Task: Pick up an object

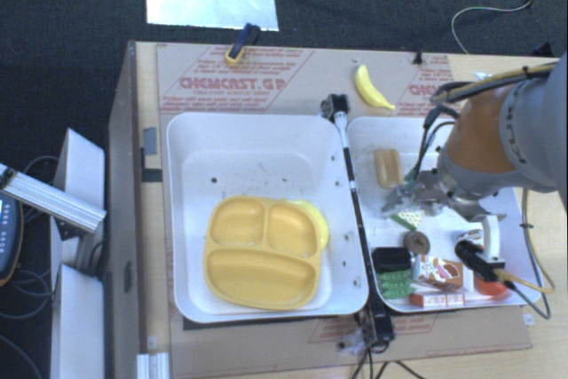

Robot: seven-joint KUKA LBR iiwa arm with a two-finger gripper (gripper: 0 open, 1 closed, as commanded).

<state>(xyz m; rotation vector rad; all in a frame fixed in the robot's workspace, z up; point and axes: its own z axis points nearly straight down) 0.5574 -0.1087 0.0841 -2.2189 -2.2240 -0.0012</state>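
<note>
- Two-finger gripper: lowered into the right shallow white bin near its middle; whether it is open or closed cannot be told.
- Tan rectangular block: lies in the right bin toward its far-left corner, just beside the gripper.
- Small brown round disc: lies nearer the bin's front edge, below the gripper.
- Black and green packet and red-and-white printed box: along the front edge.
- Yellow divided plastic tray: rests in the left shallow white bin, toward its front.
- Yellow banana: on the bench behind the right bin.
</note>
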